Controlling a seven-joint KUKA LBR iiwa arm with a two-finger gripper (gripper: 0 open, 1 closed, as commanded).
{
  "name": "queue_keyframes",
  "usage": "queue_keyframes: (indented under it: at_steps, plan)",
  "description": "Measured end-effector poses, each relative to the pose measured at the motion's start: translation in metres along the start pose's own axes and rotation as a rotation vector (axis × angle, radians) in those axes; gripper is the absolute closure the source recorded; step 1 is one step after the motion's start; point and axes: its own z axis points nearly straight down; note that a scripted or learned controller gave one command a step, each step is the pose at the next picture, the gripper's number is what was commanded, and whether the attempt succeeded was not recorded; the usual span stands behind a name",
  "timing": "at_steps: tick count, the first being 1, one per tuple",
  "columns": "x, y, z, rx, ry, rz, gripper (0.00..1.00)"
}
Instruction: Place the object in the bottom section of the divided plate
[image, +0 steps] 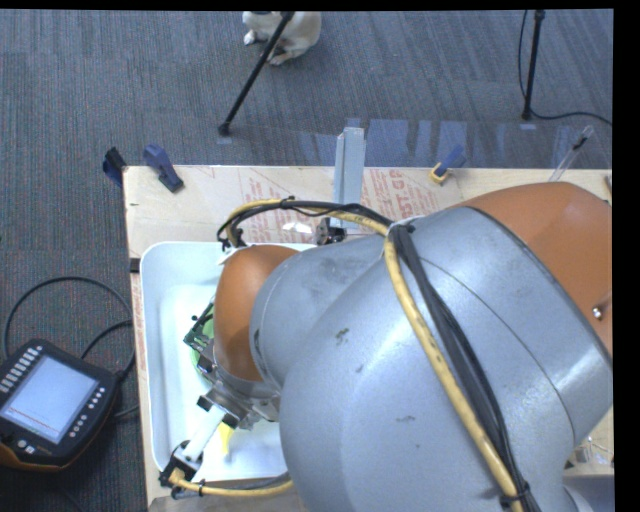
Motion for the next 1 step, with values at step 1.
queue_keyframes:
  at_steps: [1]
  plan:
    - [-0.0027, 0.0030, -0.0079, 0.004, -0.005, 0.008, 1.00]
